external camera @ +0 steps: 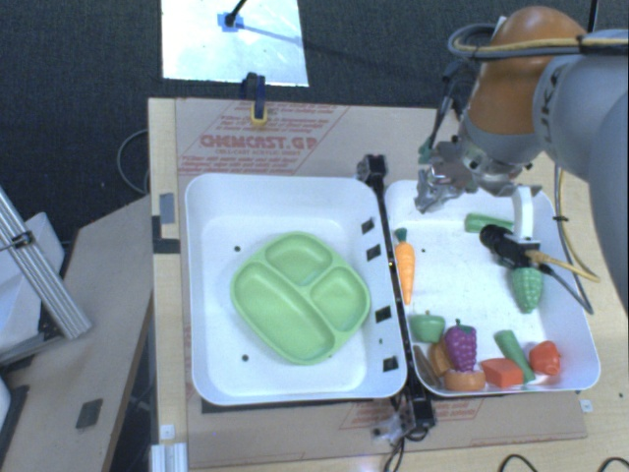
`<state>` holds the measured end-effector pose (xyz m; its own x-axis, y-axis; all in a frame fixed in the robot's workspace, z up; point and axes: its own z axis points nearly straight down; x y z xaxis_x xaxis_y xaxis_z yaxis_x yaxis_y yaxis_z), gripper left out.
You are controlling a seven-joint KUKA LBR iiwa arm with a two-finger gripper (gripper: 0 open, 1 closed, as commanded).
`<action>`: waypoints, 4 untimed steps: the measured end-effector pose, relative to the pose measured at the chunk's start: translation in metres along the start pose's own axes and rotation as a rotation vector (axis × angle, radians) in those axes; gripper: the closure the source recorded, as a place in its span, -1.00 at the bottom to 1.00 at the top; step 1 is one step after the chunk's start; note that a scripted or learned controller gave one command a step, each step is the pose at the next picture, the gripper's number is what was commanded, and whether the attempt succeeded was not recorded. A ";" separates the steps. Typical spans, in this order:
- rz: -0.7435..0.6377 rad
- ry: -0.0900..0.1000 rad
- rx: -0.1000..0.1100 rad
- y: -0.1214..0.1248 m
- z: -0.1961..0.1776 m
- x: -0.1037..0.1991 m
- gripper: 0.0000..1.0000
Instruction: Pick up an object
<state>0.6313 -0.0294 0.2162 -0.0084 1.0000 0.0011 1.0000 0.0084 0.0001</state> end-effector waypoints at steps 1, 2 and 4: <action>-0.001 0.001 -0.002 -0.004 -0.014 0.051 1.00; 0.002 -0.001 0.001 -0.019 0.002 0.065 1.00; 0.007 -0.001 -0.001 -0.019 0.001 0.065 1.00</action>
